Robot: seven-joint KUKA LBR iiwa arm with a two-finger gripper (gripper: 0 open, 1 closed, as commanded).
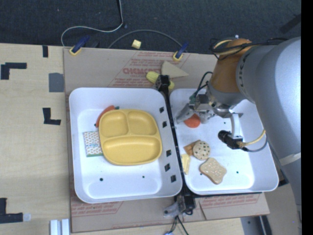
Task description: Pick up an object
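My gripper [194,115] hangs low over the back left part of the right bin [254,180], fingers spread open. A small red-orange object [194,122] lies on the bin floor right under and between the fingers; nothing is lifted. Further forward in the same bin lie a round speckled cookie [201,150], a slice of toast [212,170], a small brown piece [189,148] and a yellow strip [186,162].
The left bin [88,185] holds a yellow divided plate [130,136], a red item [104,114] tucked behind it and a small patterned card [92,143]. The arm's grey bulk covers the right bin's right side. A black cable [230,138] loops near the wrist.
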